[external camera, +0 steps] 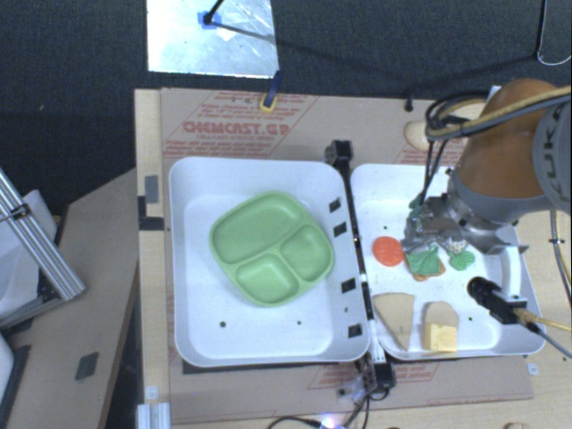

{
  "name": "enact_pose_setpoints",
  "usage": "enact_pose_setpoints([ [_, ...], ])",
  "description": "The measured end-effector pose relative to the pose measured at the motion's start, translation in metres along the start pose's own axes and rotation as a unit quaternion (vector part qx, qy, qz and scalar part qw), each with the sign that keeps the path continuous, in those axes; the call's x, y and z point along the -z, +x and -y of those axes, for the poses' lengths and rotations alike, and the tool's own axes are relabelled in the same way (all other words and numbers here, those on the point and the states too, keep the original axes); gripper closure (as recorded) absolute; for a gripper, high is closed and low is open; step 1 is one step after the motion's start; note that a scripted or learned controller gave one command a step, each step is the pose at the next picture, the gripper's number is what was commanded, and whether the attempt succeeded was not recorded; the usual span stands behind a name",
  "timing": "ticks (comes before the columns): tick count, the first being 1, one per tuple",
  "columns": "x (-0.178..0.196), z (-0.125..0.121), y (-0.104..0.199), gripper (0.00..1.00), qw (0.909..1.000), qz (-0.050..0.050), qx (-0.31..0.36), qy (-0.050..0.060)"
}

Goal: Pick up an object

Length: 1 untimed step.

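Light falls evenly from above, fairly bright and cool in tone. The two white bins (268,172) come close to washing out, their surfaces pale with little texture, though the rims stay readable. A reflective sheet (213,27) at the top catches the light and shows mottled glare across its face. Shadows are soft and short: a faint one lies under the green divided plate (273,248), and a darker patch sits beneath the arm (509,150) in the right bin. The dark carpet (71,79) around the desk (223,123) swallows detail. Overall sharpness is modest, with grainy, slightly smeared edges on the small items and printed lettering.
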State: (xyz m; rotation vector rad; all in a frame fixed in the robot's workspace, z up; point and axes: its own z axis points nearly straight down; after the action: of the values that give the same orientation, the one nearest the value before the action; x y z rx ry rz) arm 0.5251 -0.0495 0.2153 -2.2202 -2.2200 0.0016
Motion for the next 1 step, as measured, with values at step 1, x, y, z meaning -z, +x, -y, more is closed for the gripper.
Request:
enact_pose_setpoints([
  [1, 0.0118, -0.0014, 0.0106, 1.0, 1.0, 0.0, 0.002, -0.003],
])
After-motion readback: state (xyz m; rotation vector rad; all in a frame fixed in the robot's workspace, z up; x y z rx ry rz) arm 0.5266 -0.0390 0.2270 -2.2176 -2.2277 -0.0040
